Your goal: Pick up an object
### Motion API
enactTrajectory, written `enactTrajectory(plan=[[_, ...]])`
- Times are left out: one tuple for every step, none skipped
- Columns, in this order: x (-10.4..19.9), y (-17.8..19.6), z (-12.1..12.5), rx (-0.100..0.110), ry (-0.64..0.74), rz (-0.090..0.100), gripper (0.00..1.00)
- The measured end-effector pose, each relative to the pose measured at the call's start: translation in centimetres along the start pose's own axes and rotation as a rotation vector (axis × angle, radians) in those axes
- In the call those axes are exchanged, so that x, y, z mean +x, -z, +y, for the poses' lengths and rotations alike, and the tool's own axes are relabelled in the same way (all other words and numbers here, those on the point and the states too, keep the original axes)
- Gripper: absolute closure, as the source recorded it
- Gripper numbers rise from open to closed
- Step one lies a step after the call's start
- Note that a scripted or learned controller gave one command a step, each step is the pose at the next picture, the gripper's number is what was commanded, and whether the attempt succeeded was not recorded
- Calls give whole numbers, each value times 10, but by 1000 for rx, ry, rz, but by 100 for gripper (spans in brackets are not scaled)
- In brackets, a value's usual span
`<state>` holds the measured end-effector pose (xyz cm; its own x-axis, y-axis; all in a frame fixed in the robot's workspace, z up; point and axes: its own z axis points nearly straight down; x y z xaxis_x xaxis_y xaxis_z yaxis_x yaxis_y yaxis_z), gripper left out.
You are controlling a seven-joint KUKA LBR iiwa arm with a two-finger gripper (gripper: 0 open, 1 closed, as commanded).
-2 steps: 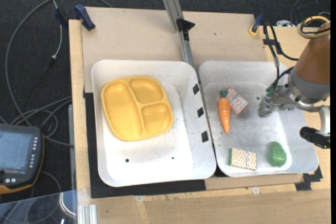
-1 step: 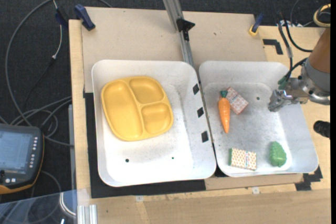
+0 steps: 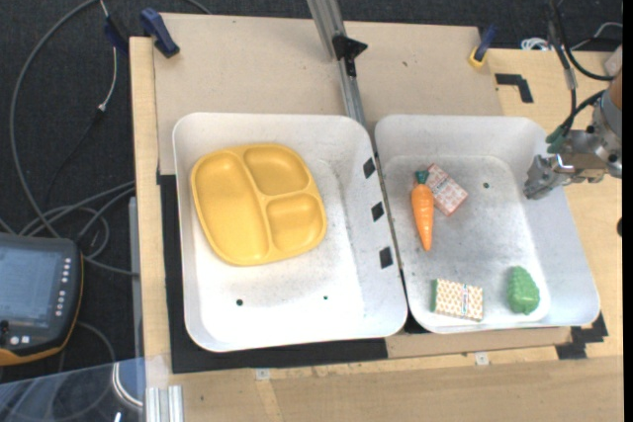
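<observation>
- Clearly nothing is lifted yet: the carrot [image 3: 423, 216], two small packets [image 3: 446, 190] [image 3: 458, 299] and green lump [image 3: 523, 292] all lie in the right bin [image 3: 584, 262].
- Over that bin's edge at three o'clock sits the gripper [image 3: 543, 176]; I cannot tell its state.
- From it, the carrot lies toward eight o'clock, well apart.
</observation>
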<state>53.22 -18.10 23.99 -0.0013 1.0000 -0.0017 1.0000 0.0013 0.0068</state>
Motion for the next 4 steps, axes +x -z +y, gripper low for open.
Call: enactTrajectory(plan=[[0, 54, 2, -1, 1, -1, 100], [55, 56, 14, 4, 6, 3, 100], [108, 50, 31, 5, 6, 3, 100], [158, 31, 29, 10, 5, 4, 100]])
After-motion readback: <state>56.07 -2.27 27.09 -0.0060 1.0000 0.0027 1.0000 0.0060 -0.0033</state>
